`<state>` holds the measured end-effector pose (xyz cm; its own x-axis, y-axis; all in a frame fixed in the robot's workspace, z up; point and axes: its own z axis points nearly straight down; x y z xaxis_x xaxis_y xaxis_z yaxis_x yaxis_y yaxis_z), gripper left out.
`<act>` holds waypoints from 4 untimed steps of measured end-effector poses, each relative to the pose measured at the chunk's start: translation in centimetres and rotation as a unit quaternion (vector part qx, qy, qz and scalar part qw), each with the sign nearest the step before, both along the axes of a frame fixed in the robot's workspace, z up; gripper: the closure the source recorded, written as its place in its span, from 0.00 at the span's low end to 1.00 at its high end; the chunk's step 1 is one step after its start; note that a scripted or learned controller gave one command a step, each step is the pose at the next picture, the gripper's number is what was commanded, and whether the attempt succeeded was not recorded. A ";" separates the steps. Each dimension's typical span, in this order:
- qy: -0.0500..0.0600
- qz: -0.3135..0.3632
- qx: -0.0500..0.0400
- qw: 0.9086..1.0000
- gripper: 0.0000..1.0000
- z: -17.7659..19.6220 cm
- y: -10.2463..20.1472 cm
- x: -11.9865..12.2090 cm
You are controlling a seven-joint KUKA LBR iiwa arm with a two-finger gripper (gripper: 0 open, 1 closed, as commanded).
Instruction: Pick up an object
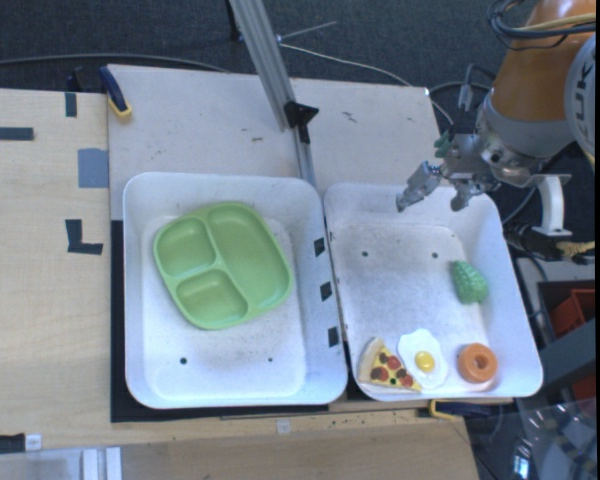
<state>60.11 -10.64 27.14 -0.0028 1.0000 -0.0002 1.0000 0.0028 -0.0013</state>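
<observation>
Knobbly green broccoli [470, 282], flat pizza wedge [387, 364], ring-shaped donut [477, 363] in rt bin [400, 258]

Tray [222, 263] in left bin [140, 368]; toy foods [420, 358] in right bin [380, 213].

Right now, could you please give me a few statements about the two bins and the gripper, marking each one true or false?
1. The green divided plate lies in the left bin. True.
2. The gripper holds the toy broccoli. False: its open fingers hold nothing, and the broccoli lies in the right bin, near its right wall.
3. The toy pizza slice, fried egg and orange donut line the right bin's near edge. True.
4. The donut rests on the green plate. False: it lies in the right bin's near right corner.
5. The gripper hovers over the right bin's far edge. True.
</observation>
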 end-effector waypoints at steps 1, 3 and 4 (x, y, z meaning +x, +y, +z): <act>0.000 0.000 0.000 1.000 0.00 0.0 0.0 0.0; 0.004 -0.001 0.000 1.000 0.00 -12.6 0.5 -0.4; 0.003 -0.001 0.000 1.000 0.00 -18.0 0.6 -0.6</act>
<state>59.54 -10.02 9.09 -0.0014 1.0000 -0.0004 1.0000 0.0014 -0.0069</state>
